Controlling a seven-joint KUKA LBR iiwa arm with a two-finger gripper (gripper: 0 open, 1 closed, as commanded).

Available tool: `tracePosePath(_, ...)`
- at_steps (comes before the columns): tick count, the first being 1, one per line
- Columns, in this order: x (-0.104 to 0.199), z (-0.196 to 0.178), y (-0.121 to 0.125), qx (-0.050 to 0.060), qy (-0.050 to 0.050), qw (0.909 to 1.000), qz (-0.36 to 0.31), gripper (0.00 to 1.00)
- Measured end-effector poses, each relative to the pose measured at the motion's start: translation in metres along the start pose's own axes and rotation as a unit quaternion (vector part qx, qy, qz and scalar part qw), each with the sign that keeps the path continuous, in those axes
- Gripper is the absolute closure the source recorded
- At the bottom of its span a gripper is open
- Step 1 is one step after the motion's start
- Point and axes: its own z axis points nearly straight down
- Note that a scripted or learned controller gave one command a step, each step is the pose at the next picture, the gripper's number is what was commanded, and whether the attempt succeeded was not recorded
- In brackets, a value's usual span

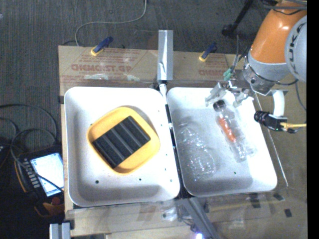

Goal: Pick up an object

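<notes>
Camera view, looking down at a slant. Two shallow white bins side by side on the surface, a narrow divider between them.

Left bin (75, 133): a yellow tray-like object with a black ribbed insert (124, 139), lying flat and turned diagonally, roughly mid-bin.

Right bin (259, 176): a clear plastic bottle with a dark cap and an orange patch inside (231, 128), lying on its side, cap toward the far rim, body running down and to the right. Beside it, toward the divider, a crumpled clear plastic piece (197, 151), hard to make out against the white floor; it lies apart from the bottle.

Arm enters from the right, orange band and grey wrist above the right bin's far right corner. Gripper (227, 94) sits over the far end of the right bin, just at the bottle's capped end. Jaws spread apart, released, one finger to each side; nothing visibly clamped between them. Whether a finger touches the cap cannot be told.

Behind the bins: brown cardboard sheet (109, 68) with two blue-and-yellow clamps.
</notes>
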Motion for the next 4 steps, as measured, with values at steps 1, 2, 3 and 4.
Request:
tracePosePath(1, -0.026, 0.115, 0.010, -0.001, 0.000, 0.9995, -0.033, 0.00)
tracePosePath(2, -0.063, 0.148, -0.007, -0.002, 0.004, 0.9969, -0.079, 0.00)
tracePosePath(3, -0.063, 0.148, -0.007, -0.002, 0.004, 0.9969, -0.079, 0.00)
tracePosePath(4, -0.075, 0.148, -0.021, -0.013, 0.011, 0.9865, -0.163, 0.00)
